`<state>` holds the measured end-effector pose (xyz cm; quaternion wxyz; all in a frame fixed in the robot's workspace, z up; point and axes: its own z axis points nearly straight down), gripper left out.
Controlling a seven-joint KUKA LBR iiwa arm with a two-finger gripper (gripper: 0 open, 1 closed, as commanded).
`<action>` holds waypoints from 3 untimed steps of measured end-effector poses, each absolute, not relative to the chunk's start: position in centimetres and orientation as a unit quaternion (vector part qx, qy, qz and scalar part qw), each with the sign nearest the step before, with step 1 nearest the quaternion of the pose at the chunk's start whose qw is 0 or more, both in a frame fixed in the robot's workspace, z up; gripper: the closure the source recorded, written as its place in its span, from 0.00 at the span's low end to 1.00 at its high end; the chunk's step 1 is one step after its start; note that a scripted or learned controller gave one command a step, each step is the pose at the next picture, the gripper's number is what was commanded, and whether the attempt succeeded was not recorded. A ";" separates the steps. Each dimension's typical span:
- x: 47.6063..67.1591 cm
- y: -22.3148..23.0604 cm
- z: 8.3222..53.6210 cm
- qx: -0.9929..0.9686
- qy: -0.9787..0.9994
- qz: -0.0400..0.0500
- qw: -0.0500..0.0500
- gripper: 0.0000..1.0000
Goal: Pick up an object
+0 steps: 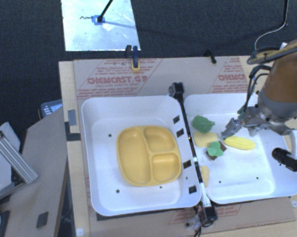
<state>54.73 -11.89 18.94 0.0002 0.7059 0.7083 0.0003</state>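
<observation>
Inside the right bin (282,184) a yellow toy corn cob (239,143) lay just under the gripper (229,129), and whether the pincer was wide or narrow I cannot tell, because the wrist hid it. Beside the corn, to its left, were a pale yellow block (205,139), a small green and brown piece (215,150) and a green leaf-shaped toy (202,123). The arm (287,83) reached from the right. The left bin (98,159) held a yellow divided plate (148,155).
</observation>
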 end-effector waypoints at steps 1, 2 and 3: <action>50.3 -14.7 8.0 0.709 0.706 -0.001 -0.002 0.00; 58.4 -16.6 8.6 0.705 0.709 0.002 0.005 0.00; 58.1 -16.6 9.6 0.706 0.709 0.001 0.002 1.00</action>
